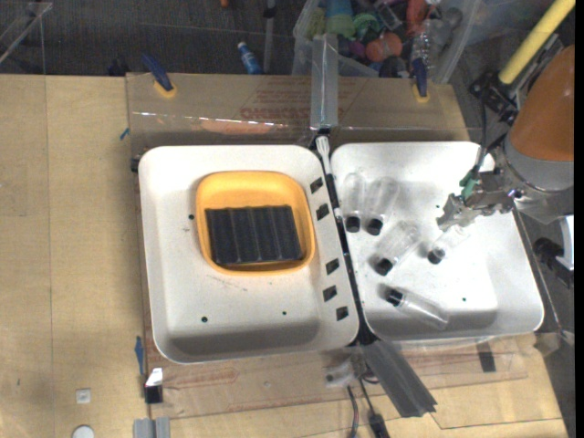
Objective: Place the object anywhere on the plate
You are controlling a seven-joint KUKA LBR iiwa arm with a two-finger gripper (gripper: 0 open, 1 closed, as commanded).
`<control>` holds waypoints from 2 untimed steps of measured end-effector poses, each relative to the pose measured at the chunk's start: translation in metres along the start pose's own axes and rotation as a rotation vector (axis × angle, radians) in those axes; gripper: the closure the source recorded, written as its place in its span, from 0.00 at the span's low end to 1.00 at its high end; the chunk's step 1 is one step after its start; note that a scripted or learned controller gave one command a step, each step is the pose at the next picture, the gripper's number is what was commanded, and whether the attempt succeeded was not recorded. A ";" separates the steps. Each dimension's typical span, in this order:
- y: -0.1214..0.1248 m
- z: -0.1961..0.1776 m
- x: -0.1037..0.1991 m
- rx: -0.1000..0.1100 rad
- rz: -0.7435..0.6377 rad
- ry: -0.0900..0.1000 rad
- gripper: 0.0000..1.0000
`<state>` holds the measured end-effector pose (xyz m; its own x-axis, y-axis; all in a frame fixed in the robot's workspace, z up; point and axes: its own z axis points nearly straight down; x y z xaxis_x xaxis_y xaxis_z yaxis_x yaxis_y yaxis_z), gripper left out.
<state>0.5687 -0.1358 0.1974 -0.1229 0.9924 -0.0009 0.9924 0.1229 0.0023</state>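
An orange-yellow plate (pixel 251 183) with rounded corners lies in the left bin (pixel 173 272). A dark ribbed rectangular piece (pixel 254 234) rests on it. Several clear small bottles with black caps lie in the right bin (pixel 511 290): two near the divider (pixel 370 195), one in the middle (pixel 400 244), one at the front (pixel 418 308). Another bottle (pixel 444 245) lies just below my gripper (pixel 459 213). The gripper hangs low over the right bin's right half, far from the plate. Nothing shows clearly in its grasp.
A raised divider with black clips (pixel 330 245) separates the two bins. The grey arm with its orange band (pixel 547 117) enters from the right over the right bin's far corner. A crate of coloured toys (pixel 383 12) stands behind the bench.
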 end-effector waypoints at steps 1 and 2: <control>0.053 -0.003 -0.017 -0.001 -0.129 -0.001 1.00; 0.098 0.006 -0.021 -0.003 -0.389 -0.002 1.00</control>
<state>0.6682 -0.1451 0.1915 -0.4904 0.8715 -0.0045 0.8714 0.4905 0.0043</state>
